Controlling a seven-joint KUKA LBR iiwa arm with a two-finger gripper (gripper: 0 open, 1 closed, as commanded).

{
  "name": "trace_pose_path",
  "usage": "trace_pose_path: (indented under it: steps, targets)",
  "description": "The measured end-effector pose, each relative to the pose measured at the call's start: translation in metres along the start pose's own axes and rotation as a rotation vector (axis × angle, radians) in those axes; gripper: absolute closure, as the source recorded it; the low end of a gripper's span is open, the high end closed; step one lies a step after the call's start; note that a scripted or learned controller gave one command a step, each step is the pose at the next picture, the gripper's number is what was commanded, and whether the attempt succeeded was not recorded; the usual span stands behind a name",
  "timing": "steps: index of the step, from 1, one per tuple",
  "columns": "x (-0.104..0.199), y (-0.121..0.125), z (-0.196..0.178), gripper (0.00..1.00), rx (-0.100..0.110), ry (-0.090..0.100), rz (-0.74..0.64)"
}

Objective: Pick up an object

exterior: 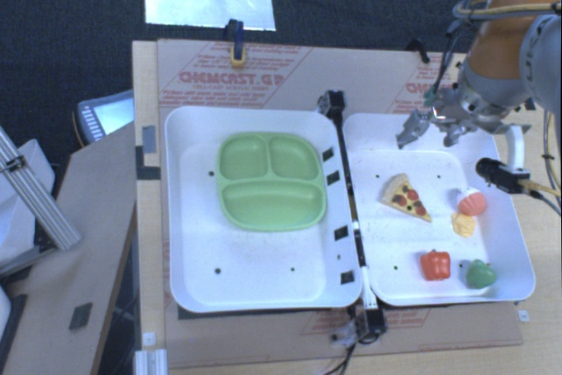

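Observation:
In the right bin (369, 189) lie a toy pizza slice (406, 197), an orange and white piece (472, 203), a small yellow piece (464, 224), a red pepper (435, 264) and a green pepper (480, 274). My gripper (433, 131) hangs over the far edge of the right bin, its two fingers spread apart with nothing between them. It is well behind the pizza slice and touches none of the toys.
The left bin (189, 215) holds a green divided plate (270, 181). A black clip rail (344, 189) runs between the two bins. Cardboard (263, 70) lies under both bins.

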State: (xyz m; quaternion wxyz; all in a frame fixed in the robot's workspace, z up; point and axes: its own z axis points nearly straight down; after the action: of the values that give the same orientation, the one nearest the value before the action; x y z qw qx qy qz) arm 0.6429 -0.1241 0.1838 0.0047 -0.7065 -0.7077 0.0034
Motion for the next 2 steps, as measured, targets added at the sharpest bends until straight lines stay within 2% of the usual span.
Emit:
trace_pose_path:
  steps: [1, 2]
  targets:
    - [0.000, 0.003, -0.008, 0.00, -0.013, -0.002, -0.002]
    - [0.001, 0.006, 0.054, 0.00, -0.010, -0.002, -0.002]
